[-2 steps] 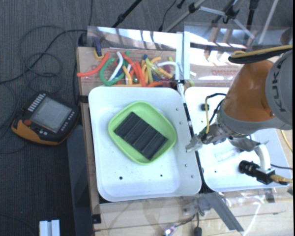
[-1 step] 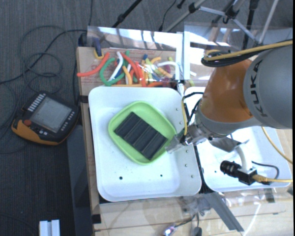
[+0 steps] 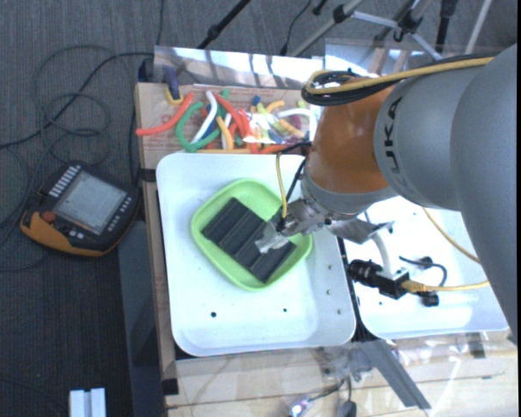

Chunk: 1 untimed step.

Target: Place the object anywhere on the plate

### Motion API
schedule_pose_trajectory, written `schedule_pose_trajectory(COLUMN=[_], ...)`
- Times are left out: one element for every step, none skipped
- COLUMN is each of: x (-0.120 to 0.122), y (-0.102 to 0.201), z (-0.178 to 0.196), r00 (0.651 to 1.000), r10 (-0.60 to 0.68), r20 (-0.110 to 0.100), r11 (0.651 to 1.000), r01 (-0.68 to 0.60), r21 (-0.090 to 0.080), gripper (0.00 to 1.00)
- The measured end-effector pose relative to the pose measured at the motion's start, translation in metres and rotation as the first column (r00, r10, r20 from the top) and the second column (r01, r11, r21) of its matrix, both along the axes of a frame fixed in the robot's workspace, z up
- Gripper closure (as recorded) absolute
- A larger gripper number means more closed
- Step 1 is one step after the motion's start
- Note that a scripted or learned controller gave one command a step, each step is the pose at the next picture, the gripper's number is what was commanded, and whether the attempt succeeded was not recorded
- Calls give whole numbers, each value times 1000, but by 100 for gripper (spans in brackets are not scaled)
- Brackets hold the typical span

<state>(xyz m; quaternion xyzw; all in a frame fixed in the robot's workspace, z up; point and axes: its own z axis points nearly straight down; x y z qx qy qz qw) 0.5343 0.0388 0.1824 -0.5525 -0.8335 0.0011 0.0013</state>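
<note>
A lime-green plate (image 3: 210, 246) lies in the left white bin (image 3: 243, 328), towards its back. On the plate rests a black ridged block (image 3: 233, 227), lying diagonally from upper left to lower right. My gripper (image 3: 273, 240) is low over the plate's right half, right at the block's lower right part and hiding some of it. From this slant I cannot tell whether the gripper holds the block or merely touches it. The grey arm with its orange band (image 3: 352, 150) reaches in from the right above the gripper.
A tangle of coloured cables (image 3: 226, 120) lies on the bench behind the left bin. The right white bin (image 3: 434, 315) is largely covered by the arm. A teach pendant (image 3: 78, 207) sits on the floor at the left.
</note>
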Motion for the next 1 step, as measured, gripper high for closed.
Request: schedule_pose_trajectory(x=[0], y=[0], z=[0], r00=[1000], r10=[-1], r20=[0], r11=[1000], r01=[1], r21=[0], gripper=[0])
